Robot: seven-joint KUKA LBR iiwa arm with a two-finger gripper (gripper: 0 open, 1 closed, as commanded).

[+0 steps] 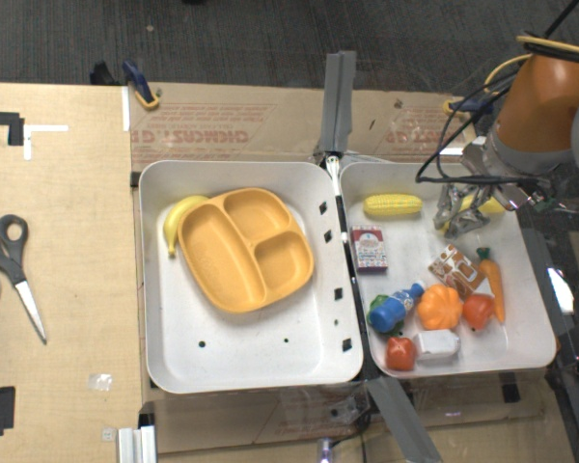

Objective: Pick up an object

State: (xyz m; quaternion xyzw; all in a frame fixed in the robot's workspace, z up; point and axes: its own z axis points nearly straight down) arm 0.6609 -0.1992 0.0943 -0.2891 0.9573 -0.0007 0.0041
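Gripper point(460, 212) low over right bin point(536, 258), far corner, above yellow item point(492, 204); finger state: cannot tell. Candidate objects crowd this bin: corn cob point(393, 204), carrot point(493, 289), small carton point(369, 250). Left bin point(154, 278) bears divided orange plate point(245, 249), banana point(178, 220) tucked beside.

The arm point(545, 114) is grey with a broad orange band above the wrist. Black and yellow cables loop beside it. The gripper point(460, 212) is metallic grey.
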